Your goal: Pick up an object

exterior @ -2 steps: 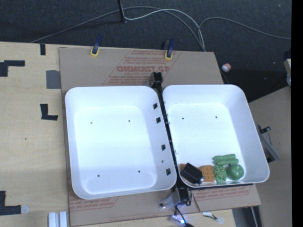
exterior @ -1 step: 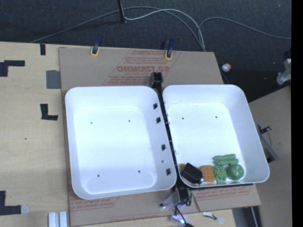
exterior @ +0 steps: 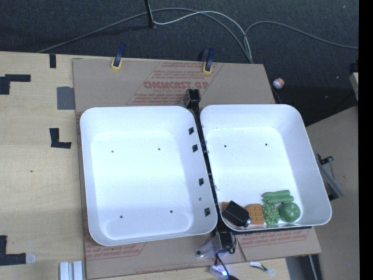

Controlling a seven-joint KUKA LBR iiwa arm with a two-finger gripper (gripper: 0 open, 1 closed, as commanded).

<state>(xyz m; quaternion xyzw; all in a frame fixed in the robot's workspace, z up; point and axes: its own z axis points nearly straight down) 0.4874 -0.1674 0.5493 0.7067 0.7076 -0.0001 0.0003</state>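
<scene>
Crowded along the near wall of the right bin (exterior: 291, 118) you have a black block (exterior: 236, 214), an orange piece (exterior: 254, 213) and green toys (exterior: 281, 206), touching one another. They look light, stiff and smooth, so I'd take the black block across its narrow sides. You can't tell the gripper's state.

Both bins, left (exterior: 93, 156) and right (exterior: 291, 127), are plain white, dotted with a few small dark specks. In the right one lie a black block (exterior: 236, 213), an orange-tan waffled piece (exterior: 254, 213), a bumpy green piece (exterior: 271, 214), a ribbed green one (exterior: 276, 196) and a smooth green ball (exterior: 289, 212). Under the bins is brown cardboard (exterior: 169, 83) with red lettering, held by blue-and-yellow clamps (exterior: 119, 57). The worktop (exterior: 35, 174) is pale wood with black tape marks.
</scene>
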